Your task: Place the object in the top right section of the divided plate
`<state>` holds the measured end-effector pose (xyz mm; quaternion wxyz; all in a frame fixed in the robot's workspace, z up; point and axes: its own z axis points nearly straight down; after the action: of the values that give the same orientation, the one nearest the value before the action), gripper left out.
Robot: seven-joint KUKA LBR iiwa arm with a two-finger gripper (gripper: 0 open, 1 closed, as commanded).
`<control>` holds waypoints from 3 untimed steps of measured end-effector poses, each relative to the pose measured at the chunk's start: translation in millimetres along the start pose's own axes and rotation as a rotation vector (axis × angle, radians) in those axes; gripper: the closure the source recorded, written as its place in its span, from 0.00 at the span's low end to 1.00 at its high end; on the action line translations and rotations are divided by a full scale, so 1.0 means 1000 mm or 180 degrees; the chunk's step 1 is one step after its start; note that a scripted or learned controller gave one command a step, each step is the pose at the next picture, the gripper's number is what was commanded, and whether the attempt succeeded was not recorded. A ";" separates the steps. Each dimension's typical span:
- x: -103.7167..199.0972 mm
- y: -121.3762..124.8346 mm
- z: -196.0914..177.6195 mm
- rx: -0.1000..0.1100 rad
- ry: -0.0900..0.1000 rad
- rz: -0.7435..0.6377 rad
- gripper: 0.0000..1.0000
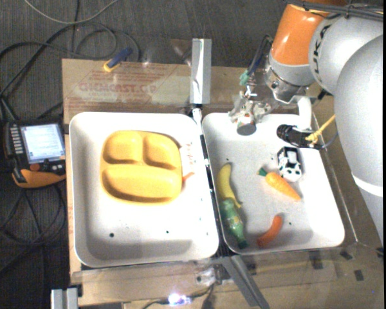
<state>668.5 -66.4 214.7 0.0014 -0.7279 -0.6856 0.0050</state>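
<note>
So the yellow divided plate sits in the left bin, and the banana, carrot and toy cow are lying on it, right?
Not quite. The camera view shows the banana, carrot and toy cow lying in the right bin, not on the plate. The yellow divided plate does sit in the left bin.

The yellow divided plate (141,167) lies flat in the left bin, three sections facing up, nothing in its top right section.

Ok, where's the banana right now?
The banana lies in the right bin, near its left wall, just above the green bottle and left of the carrot.
</note>
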 end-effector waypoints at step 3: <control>0.196 -0.030 0.030 0.0007 0.0009 0.0276 1.00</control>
<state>650.2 131.4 183.6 0.0029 -0.7569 -0.6535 0.0047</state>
